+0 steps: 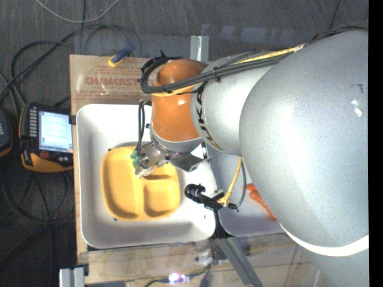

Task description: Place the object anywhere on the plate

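The gripper point(143, 162) is being held low over the yellow plate point(122, 193), at the plate's upper right part, where the arm point(299, 130) is reaching in across the right bin point(239, 223). Whether the jaws are open or closed cannot be told, since they are being hidden by the wrist hardware and the orange band point(175, 103) above them; nothing can be made out between them. A small green piece point(136, 156) is being seen right at the gripper, but what it is cannot be determined.

The plate, divided into compartments, is lying directly beneath and to the left of the jaws, inside the left bin point(90, 130). An orange object point(262, 201) is lying well to the right of the jaws, in the right bin, partly covered by the arm. A black cable connector point(200, 196) is hanging just right of and below the jaws.
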### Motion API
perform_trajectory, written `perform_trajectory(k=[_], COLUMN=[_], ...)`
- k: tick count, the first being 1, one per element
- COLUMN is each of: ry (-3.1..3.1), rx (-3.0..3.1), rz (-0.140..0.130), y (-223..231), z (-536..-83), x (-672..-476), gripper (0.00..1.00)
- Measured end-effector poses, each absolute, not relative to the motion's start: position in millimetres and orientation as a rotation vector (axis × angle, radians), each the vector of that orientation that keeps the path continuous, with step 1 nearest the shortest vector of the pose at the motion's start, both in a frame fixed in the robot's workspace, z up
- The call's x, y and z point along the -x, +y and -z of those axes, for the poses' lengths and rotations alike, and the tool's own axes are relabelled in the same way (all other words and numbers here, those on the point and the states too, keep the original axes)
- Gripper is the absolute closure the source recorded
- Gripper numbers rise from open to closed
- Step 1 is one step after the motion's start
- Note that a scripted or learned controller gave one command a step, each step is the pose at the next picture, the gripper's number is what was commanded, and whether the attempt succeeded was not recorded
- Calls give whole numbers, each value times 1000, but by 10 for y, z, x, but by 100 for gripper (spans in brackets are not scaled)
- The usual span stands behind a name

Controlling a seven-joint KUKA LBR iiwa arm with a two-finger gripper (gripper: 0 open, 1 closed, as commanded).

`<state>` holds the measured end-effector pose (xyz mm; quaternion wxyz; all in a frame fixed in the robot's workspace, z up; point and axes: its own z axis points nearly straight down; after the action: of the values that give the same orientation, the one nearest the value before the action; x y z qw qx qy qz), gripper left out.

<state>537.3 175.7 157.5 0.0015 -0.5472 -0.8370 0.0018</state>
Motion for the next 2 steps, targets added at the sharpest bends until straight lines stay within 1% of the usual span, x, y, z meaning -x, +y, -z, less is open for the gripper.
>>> perform_trajectory(k=[1,2], ry=[-2820,-2932], rx=[1385,1124], rz=[-3,-2], y=[505,1127], z=[-1835,-1550], x=[-5389,-5670], gripper=[100,100])
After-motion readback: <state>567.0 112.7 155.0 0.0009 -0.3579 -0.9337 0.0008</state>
